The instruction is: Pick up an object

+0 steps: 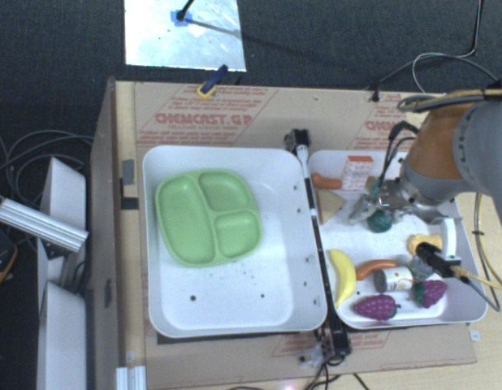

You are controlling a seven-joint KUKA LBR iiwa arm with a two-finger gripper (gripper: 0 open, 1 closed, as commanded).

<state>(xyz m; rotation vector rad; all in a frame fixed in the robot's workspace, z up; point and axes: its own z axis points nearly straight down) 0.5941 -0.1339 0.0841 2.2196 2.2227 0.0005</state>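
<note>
My gripper (374, 205) is low in the right bin (460, 305), near its middle, reaching in from the right under the orange-banded wrist. A dark green round object (382, 222) lies right below it, touching or nearly touching it. I cannot tell whether it is gripped. Around it lie a sausage (325, 182), an orange and white carton (357, 170), a banana (343, 272), an orange carrot-like piece (374, 266), purple grapes (374, 305) and a second purple fruit (434, 292).
The left bin (235, 303) holds a green divided plate (208, 216). A yellow item (420, 243) and a small grey and white piece (391, 281) lie at the right bin's right side. Cables hang near the arm at the right.
</note>
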